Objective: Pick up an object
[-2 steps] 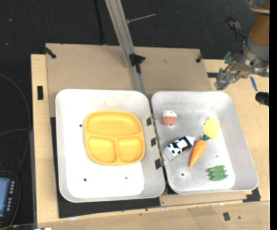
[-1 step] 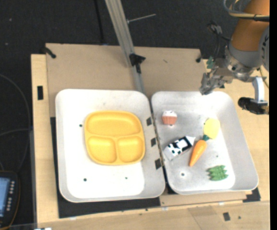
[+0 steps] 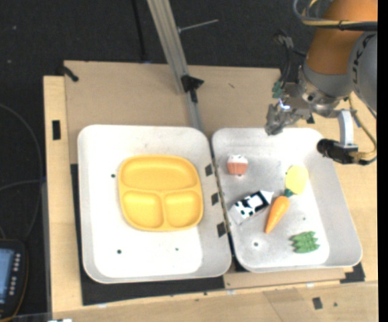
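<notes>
On the bench (image 3: pixel 59 180), I see two shallow white bins side by side. My left-hand bin (image 3: pixel 100 247) carries a yellow divided tray (image 3: pixel 160 192) with one long compartment at the far side and two smaller ones nearer the camera; the tray lies flat, slightly left of the bin's middle.

My right-hand bin (image 3: pixel 334 247) carries five small objects. A pink-and-white cupcake toy (image 3: pixel 237 165) stands near the bin's left wall, toward the far side. A black-and-white cow-patterned block (image 3: pixel 250 205) lies below it, close to the divide between the bins. An orange carrot (image 3: pixel 277 211) lies at a slant just beside the block, its green top pointing up toward a pale yellow lemon-like piece (image 3: pixel 297 178), which it appears to touch. A green leafy piece (image 3: pixel 305 242) lies apart from these, nearer the front right corner.

At the far edge of the right-hand bin, my gripper (image 3: pixel 275 125) hangs over the rim, well apart from all five objects. I see nothing between its fingers; whether they are spread or closed I cannot tell at this slant. Behind it the arm (image 3: pixel 334 52) rises to the right, showing its orange band. A metal post (image 3: pixel 170 39) runs from the top of the view down to the gap between the bins.
</notes>
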